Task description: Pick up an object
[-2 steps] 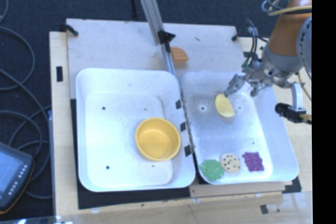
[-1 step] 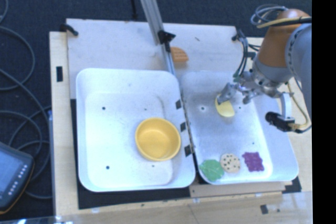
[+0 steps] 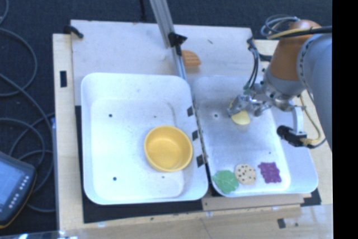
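A green toy (image 3: 225, 181), a cookie (image 3: 245, 174) and a purple toy (image 3: 270, 172) sit in front. Farther back, the hand (image 3: 244, 107) is right over a yellow lump (image 3: 241, 118); its grip cannot be told.

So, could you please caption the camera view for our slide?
Gripper over a pale yellow object in the right bin; yellow bowl in the left bin.

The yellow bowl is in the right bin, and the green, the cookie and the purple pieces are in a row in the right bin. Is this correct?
Not quite: in the camera view the yellow bowl sits in the left bin. The row of three pieces is in the right bin, as you say.
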{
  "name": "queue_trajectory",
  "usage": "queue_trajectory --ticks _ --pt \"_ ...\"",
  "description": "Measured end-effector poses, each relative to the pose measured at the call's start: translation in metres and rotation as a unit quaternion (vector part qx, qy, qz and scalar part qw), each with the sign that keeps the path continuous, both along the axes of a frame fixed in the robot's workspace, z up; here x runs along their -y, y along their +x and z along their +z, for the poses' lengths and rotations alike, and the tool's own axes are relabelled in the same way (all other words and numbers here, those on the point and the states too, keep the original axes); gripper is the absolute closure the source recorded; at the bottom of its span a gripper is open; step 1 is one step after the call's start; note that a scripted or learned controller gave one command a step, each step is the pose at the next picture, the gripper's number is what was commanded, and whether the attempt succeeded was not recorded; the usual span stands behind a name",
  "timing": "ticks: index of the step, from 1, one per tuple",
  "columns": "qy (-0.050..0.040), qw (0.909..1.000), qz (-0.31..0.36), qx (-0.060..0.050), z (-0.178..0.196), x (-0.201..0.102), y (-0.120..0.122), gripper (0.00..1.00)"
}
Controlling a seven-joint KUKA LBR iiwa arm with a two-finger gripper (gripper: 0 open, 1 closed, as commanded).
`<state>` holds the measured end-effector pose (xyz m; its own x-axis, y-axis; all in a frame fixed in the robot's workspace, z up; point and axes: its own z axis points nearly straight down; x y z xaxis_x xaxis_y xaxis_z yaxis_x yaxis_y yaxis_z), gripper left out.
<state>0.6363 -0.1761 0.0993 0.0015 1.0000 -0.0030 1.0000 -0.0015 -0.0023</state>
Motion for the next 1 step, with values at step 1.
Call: queue_trajectory --ticks 1 --pt "-0.0002 1.0 0.0 0.003 0.0137 0.0008 0.0016 1.0"
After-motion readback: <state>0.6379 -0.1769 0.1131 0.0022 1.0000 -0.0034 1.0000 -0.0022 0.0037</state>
